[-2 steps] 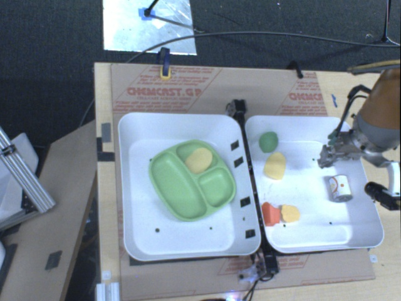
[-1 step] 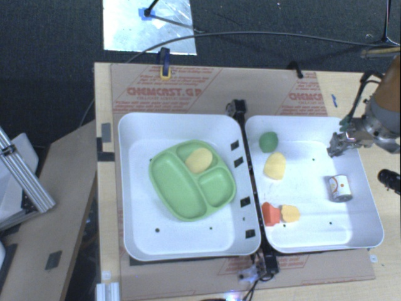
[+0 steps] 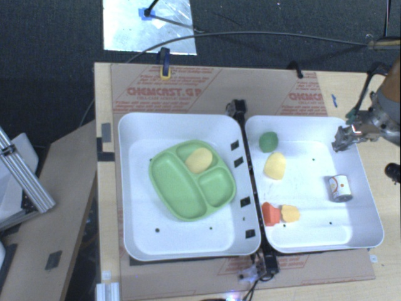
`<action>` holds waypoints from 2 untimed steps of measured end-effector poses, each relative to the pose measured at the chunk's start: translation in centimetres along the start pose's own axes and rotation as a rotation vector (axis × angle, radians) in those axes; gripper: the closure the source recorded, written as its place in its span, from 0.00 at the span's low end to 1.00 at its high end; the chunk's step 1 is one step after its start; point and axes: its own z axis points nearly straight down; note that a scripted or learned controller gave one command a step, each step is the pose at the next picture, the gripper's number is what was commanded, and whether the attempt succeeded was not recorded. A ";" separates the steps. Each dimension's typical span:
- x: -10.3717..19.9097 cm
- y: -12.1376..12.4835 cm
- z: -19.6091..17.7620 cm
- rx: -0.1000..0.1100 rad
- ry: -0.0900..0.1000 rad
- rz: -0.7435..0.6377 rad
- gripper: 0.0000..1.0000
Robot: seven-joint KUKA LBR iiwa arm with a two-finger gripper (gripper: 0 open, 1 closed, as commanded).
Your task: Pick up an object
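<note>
Pale yellow lump [image 3: 199,160] in green divided plastic tray [image 3: 182,196] in left white bin [image 3: 135,168], green ball [image 3: 268,141], yellow lump [image 3: 274,166], orange-and-yellow piece [image 3: 279,214], small white can [image 3: 339,188] in right bin [image 3: 363,231], well below gripper [image 3: 342,139] at upper right rim, nothing visibly held.

A single fixed camera looks down at a slant from above the bench [image 3: 156,83], far enough to take in both white bins [image 3: 135,168], seemingly from its near side.
</note>
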 end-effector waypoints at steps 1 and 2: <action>5.3 0.5 -1.0 0.001 0.002 -0.005 1.00; 10.7 1.5 0.1 0.003 0.002 -0.005 1.00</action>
